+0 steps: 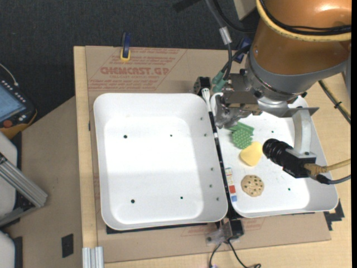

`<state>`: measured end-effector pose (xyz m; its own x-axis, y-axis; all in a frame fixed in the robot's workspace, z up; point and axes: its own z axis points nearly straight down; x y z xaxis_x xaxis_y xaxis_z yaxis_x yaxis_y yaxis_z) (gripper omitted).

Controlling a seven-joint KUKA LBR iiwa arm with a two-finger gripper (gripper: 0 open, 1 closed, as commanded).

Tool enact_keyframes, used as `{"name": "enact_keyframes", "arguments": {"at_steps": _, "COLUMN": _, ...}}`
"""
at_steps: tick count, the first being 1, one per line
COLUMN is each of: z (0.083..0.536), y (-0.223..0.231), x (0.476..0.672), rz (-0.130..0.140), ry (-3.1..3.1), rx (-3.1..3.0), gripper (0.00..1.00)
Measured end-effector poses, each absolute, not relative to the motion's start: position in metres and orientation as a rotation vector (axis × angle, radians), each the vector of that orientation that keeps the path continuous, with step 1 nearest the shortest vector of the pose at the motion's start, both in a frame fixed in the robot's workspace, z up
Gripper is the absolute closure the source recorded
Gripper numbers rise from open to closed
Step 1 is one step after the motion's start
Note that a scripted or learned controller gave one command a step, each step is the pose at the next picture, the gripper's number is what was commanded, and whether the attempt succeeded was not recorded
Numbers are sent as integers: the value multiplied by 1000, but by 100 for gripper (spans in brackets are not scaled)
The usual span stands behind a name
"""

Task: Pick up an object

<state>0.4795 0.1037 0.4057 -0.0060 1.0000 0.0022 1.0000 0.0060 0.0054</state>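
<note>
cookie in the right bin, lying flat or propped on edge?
Flat. The cookie shows its full round speckled face up on the right bin floor, apart from the yellow piece above it.

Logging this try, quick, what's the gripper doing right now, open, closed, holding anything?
Gripper: cannot be told; it hangs low over the right bin, beside the green object.

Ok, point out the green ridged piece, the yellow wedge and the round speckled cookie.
green ridged piece [242, 135], camera view, its middle.
yellow wedge [251, 154], camera view, its centre.
round speckled cookie [252, 185], camera view, its top face.
</note>
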Motion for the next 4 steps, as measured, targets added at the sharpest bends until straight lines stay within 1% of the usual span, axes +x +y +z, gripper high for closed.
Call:
{"name": "enact_keyframes", "arguments": {"at_steps": 1, "z": 348, "y": 19, "x": 479, "rz": -10, "ry": 2214, "rx": 2234, "gripper": 100}}
{"name": "enact_keyframes", "arguments": {"at_steps": 2, "z": 412, "y": 82, "x": 480, "rz": 12, "ry": 2228, "rx": 2210, "gripper": 100}}
{"name": "enact_keyframes", "arguments": {"at_steps": 3, "z": 419, "y": 79, "x": 480, "rz": 4, "ry": 2221, "rx": 2218, "gripper": 100}}
{"name": "enact_keyframes", "arguments": {"at_steps": 4, "z": 429, "y": 79, "x": 481, "rz": 6, "ry": 2220, "rx": 2216, "gripper": 100}}
